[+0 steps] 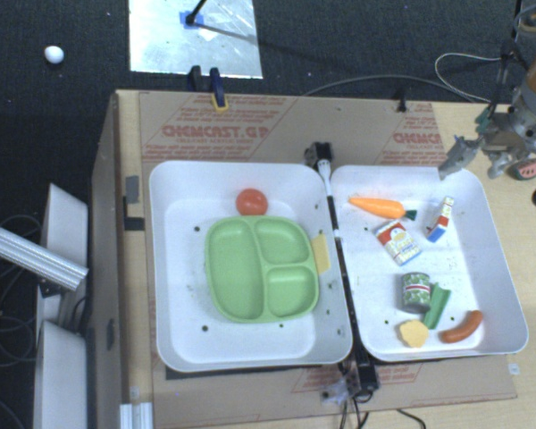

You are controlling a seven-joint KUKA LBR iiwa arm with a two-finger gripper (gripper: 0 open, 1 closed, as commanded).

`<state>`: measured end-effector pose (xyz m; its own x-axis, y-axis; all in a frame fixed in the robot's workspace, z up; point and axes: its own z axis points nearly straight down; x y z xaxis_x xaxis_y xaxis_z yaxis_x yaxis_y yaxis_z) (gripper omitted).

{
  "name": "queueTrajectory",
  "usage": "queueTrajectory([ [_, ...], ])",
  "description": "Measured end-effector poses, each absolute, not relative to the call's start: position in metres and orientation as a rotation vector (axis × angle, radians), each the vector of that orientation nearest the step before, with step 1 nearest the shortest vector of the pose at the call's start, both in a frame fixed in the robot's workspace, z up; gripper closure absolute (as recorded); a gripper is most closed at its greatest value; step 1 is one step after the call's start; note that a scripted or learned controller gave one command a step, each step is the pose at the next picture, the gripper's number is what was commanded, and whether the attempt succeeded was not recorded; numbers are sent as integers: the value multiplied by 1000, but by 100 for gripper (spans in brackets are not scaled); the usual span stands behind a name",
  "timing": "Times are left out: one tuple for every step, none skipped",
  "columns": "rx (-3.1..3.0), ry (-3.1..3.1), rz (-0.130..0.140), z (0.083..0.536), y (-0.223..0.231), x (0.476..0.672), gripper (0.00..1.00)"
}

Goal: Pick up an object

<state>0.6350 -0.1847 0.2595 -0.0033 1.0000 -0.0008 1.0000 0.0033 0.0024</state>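
The right bin (498, 266) holds an orange carrot (377, 206), a red and white box (398, 241), a small white bottle (441, 218), a green can (415, 290), a green stick (437, 307), a yellow piece (414, 333) and a sausage (461, 327). My gripper (476, 160) hangs over the far right corner of this bin, above and to the right of the bottle. Its fingers (454, 156) stand spread apart, open, with nothing between them.
The left bin (180, 239) carries a green divided plate (260, 267), a red tomato (251, 202) behind it and a yellow piece (321, 253) at the plate's right edge. A ridge (333, 231) separates the two bins. Cables (469, 70) run behind the right bin.
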Motion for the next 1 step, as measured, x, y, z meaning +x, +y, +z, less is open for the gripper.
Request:
queueTrajectory([
  [2214,2226,2,84,-151,633,0],
])
